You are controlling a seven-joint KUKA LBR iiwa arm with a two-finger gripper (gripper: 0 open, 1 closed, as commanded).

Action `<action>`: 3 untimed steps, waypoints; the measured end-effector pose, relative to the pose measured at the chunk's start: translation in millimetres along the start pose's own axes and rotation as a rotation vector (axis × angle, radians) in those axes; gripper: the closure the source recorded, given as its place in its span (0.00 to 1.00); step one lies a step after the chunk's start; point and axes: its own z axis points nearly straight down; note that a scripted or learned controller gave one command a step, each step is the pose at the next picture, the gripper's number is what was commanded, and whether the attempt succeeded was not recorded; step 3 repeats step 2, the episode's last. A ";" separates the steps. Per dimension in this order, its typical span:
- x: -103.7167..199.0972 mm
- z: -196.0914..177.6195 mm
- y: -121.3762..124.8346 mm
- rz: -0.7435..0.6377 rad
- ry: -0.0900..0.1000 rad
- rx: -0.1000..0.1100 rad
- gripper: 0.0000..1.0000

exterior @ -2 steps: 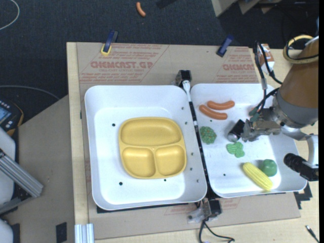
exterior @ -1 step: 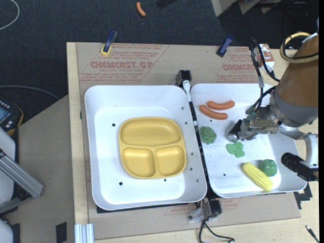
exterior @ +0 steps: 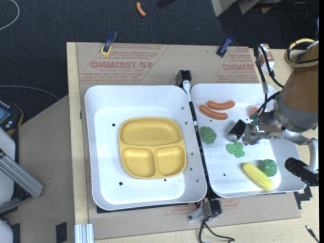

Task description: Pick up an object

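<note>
Start at the bottom of the frame. You see the bench (exterior: 152, 224) edge there, with some wires (exterior: 205, 221) hanging near the middle.

A little higher, in the lower right, a yellow corn (exterior: 257, 176) lies in the right bin (exterior: 223, 184). A green pepper (exterior: 269, 167) sits just beside the corn, on its upper right.

In the left bin (exterior: 98, 151), a yellow plate (exterior: 152, 147) with three parts sits in the middle. It takes up the center left of the frame.

Back in the right bin, a small green leaf (exterior: 235, 148) lies above the corn. A bigger green lump (exterior: 207, 134) lies to its left, close to the wall between the two bins.

Your gripper (exterior: 242, 131) hangs over the right bin, at the right middle of the frame, just above the small leaf. You cannot tell if it is wide or narrow, and no toy shows inside it. The grey arm (exterior: 298, 97) comes in from the right edge.

Higher still, two sausages (exterior: 216, 109) lie side by side near the top of the right bin.

At the top of the bench, you see two clips (exterior: 108, 43) on the brown board (exterior: 152, 59). Far off on the dark floor (exterior: 61, 14), a tiny orange thing (exterior: 140, 9) lies near the top middle.
</note>
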 end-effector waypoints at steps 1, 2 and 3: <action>2.4 2.7 -2.7 -0.001 0.000 -0.001 1.00; 12.3 7.2 0.2 -0.003 0.001 0.000 1.00; 12.3 7.2 0.2 -0.003 0.001 0.000 1.00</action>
